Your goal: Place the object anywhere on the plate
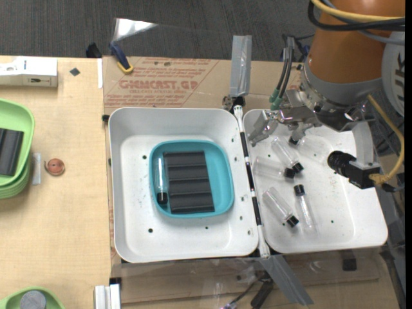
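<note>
Teal and square, one plate [222,172] sits in the left bin [129,192], bearing one black ribbed block [188,181] and one clear vial [158,182] along its left edge. Four more black-capped vials [282,208] lie loose in the right bin [347,230]. The gripper [293,124] hovers over that bin's far end, and whether it is wide or narrow I cannot tell.

We count two white bins [129,237], one teal plate [225,172], one vial on it [158,182], and four loose vials [281,208].
</note>
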Motion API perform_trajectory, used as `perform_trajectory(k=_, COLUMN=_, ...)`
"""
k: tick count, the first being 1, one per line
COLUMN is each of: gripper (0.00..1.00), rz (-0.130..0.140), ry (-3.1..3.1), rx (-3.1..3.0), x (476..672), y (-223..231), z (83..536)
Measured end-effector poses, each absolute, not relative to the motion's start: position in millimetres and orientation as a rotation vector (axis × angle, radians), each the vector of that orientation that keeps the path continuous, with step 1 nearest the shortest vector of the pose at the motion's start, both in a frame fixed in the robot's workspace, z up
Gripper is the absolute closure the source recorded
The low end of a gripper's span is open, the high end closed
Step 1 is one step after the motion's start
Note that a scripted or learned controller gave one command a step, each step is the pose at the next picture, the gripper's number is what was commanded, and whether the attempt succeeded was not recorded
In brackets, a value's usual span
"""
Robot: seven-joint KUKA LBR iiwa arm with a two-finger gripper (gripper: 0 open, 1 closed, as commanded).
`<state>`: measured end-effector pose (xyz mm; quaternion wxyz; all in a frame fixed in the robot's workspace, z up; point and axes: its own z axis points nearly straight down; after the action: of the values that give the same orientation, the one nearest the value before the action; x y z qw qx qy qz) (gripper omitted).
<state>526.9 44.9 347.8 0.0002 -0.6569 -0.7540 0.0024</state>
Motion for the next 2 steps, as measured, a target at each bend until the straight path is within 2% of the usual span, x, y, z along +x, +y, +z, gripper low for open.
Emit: perform_trajectory(k=2, gripper=0.0, rz=0.007, ry=-2.368, rx=-2.064, x=526.9, y=44.9, z=347.8)
